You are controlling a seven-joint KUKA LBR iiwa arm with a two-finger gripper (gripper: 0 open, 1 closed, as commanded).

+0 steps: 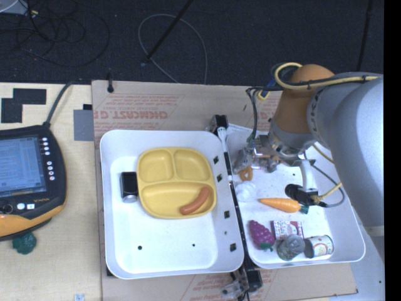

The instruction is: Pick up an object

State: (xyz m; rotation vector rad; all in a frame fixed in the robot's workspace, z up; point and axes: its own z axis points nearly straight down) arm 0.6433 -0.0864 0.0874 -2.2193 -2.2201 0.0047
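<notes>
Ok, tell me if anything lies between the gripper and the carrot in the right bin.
Nothing visible does. The gripper hangs over the far end of the right bin; the carrot lies nearer the camera, with bare white floor between them. The purple grapes lie beyond the carrot, out of the way.

The pale bench (69, 256) has a big sheet of brown cardboard (163, 108) on its middle and right part. Two white bins sit side by side on the cardboard, the left bin (108, 231) and the right bin (354, 246). At the bench's left edge lies a screen box (25, 174) with an orange rim. A small green lump (25, 243) lies just beside it. A grey patch (82, 124) and a black shape (22, 102) mark the back left corner.
</notes>
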